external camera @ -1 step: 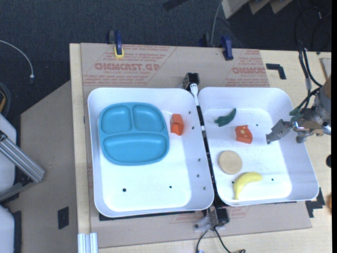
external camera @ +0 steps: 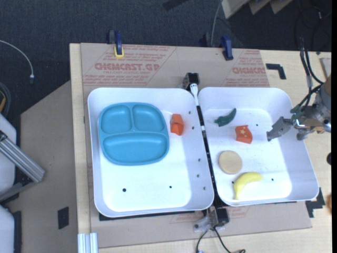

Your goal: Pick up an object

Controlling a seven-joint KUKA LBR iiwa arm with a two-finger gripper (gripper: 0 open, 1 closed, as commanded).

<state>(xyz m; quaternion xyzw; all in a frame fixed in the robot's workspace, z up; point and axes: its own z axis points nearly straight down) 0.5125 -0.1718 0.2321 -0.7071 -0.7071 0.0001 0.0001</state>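
Note:
The right bin (external camera: 295,186) holds a dark green pepper-like piece (external camera: 226,117), a red-orange chunk (external camera: 243,134), a tan round disc (external camera: 230,162) and a yellow banana (external camera: 245,182). In the left bin (external camera: 152,194) an orange block (external camera: 177,124) lies beside a blue divided plate (external camera: 134,133). My gripper (external camera: 288,133) hangs over the right side of the right bin, to the right of the red-orange chunk and apart from it. Its fingers are spread open with nothing between them.
Black clips sit along the seam between the bins (external camera: 200,125). Blue clamps (external camera: 227,47) hold the brown board at the back. Cables hang near the arm on the right.

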